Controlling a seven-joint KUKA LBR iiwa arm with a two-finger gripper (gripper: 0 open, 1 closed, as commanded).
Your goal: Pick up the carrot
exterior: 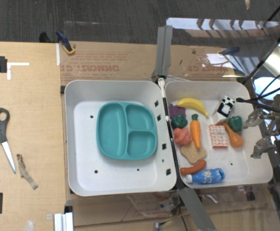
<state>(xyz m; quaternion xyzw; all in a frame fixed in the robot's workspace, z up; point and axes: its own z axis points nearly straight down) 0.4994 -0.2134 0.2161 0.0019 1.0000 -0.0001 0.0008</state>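
The metal hand, its grip state unclear, should centre over the orange plastic carrot mid-bin, avoiding neighbouring toys.

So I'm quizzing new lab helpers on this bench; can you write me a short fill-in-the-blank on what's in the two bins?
1. The teal divided tray lies in the ____ bin.
2. The carrot lies just below the yellow ____.
3. The blue bottle lies along the right bin's ____ edge.
4. On the bench left of the bins lie ____.

Missing: left; banana; near; scissors
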